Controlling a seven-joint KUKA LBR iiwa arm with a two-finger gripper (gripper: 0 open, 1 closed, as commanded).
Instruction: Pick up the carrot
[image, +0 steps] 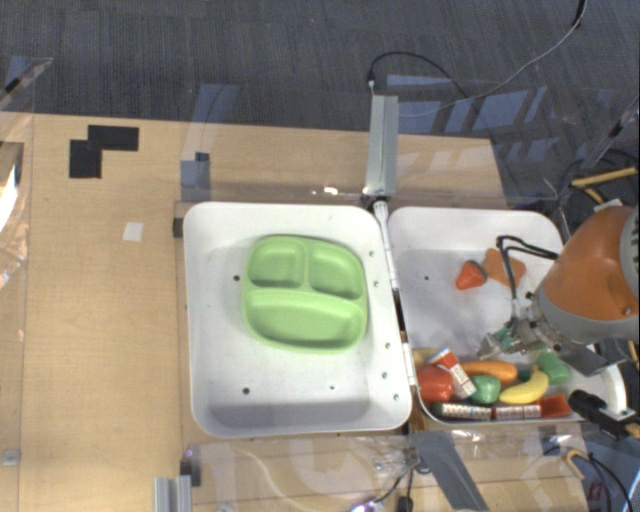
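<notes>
An orange carrot (491, 369) lies lengthwise in the pile of toy food along the front wall of the right bin (440, 240), between a red vegetable (434, 383) and a yellow banana (525, 388). My gripper (506, 339) hangs just above and behind the carrot, low over the pile, under the orange band of the arm (592, 280). Nothing shows between its tips.
A green divided plate (305, 292) sits in the left bin (215, 380). In the right bin, a red-orange piece (470, 276) and a brownish piece (497, 262) lie mid-bin. Green items (485, 390), (552, 368), a small red and white box (457, 371) and a dark bar (478, 410) crowd the carrot.
</notes>
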